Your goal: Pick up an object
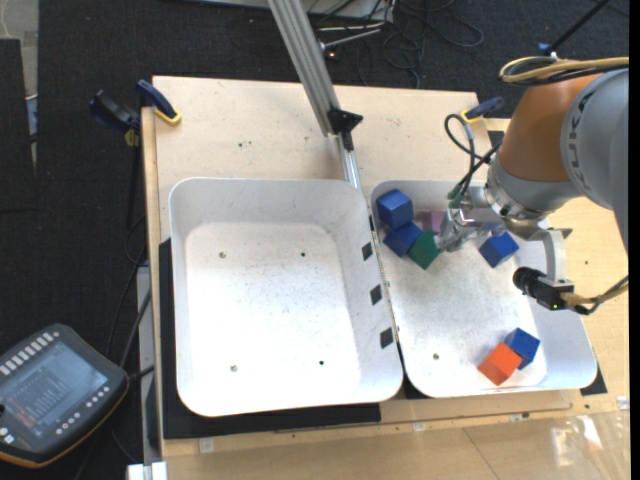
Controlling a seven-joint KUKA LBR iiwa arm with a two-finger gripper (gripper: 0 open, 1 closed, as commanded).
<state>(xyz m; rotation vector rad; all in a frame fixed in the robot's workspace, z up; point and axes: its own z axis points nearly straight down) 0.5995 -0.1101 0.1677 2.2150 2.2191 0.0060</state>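
My gripper (452, 234) reaches down into the right bin (470, 368), close beside a green block (424, 252) and a small purple piece (432, 220). Two blue blocks sit just left of it, one at the bin's far left corner (394, 208) and one below it (402, 238). Another blue block (497, 249) lies right of the gripper, partly under the wrist. At the near right of the bin an orange block (499, 365) touches a blue block (522, 346). The wrist hides the fingertips.
The left bin (200, 218) stands beside the right one, sharing a raised middle wall. A slanted metal pole (310, 68) crosses the bench's far side down to the bins. A teach pendant (50, 393) lies off the bench at lower left. Clamps (160, 103) grip the far left edge.
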